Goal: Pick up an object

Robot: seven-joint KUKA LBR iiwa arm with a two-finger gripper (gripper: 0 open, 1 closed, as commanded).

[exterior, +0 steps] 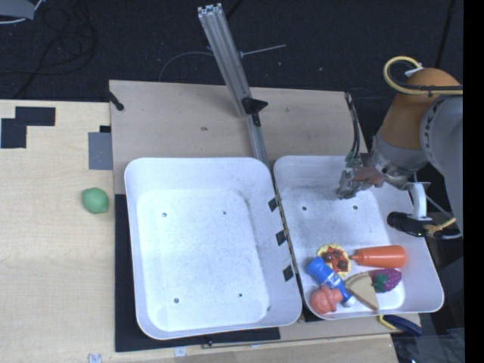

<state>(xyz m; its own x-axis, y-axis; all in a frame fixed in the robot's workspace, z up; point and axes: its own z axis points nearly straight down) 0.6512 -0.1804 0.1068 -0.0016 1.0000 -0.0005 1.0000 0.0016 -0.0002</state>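
A: Arm [412, 123] position?

B: Reaches in from the right, orange band above the wrist. Gripper [348, 187] sits over the upper part of the right bin [321, 176], near its back wall.

A: Fingers?

B: Too small and dark to read. Cannot tell whether they are wide or narrow, and nothing can be made out between them.

A: Objects?

B: All clustered at the near end of the right bin, well apart from the gripper. Orange bottle [378, 257] lies on its side. Just beside it to the left, a yellow-and-red piece [333, 258]. Below, a blue piece [325, 274] touching a pink one [325, 299]. A tan wedge [364, 290] lies beside a purple item [386, 280].

A: Left bin [144, 176]?

B: White, side by side with the right one.

A: Off the bins?

B: Green ball [95, 200] on the bench [45, 278], left of the left bin.
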